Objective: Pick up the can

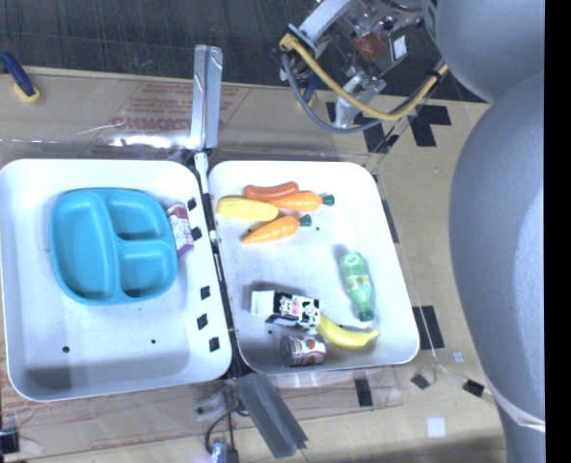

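Observation:
A small can [303,349] with a red and white label lies on its side in the right bin [390,258], close to the front wall and just left of a banana [345,334]. My gripper [346,112] hangs above the bench behind the right bin's far wall, wrapped by a yellow cable. It is far from the can and nothing shows in it.
The right bin also holds two orange carrots [284,195], a yellow piece [245,207], a green bottle [356,280] and a cow-patterned carton [287,307]. In the left bin a blue divided tray [115,243] sits beside a small purple item [180,228]. The grey arm fills the right side.

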`<state>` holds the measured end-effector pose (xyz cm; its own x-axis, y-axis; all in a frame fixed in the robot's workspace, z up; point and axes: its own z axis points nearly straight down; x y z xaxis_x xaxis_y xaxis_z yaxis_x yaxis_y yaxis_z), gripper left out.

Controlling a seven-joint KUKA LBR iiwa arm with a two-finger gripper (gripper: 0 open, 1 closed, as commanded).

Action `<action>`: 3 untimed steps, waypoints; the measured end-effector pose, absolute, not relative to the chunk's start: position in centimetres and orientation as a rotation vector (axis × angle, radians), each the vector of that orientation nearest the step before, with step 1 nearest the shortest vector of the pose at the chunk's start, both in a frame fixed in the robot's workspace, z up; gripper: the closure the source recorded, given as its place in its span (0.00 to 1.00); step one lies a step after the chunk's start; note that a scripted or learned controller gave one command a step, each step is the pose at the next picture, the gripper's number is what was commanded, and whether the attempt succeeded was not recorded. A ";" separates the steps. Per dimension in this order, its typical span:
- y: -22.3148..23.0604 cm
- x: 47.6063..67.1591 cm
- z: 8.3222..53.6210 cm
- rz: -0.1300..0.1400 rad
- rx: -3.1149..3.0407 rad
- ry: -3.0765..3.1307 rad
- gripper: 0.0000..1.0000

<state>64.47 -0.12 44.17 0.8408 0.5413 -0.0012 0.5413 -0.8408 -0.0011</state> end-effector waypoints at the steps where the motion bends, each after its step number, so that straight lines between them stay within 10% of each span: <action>1: 4.3 63.8 44.1 0.011 -2.995 -0.941 0.00; 3: 7.2 62.8 44.2 0.002 -3.125 -0.323 0.00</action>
<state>62.77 7.16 44.17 0.9789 0.2043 -0.0015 0.2043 -0.9789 -0.0003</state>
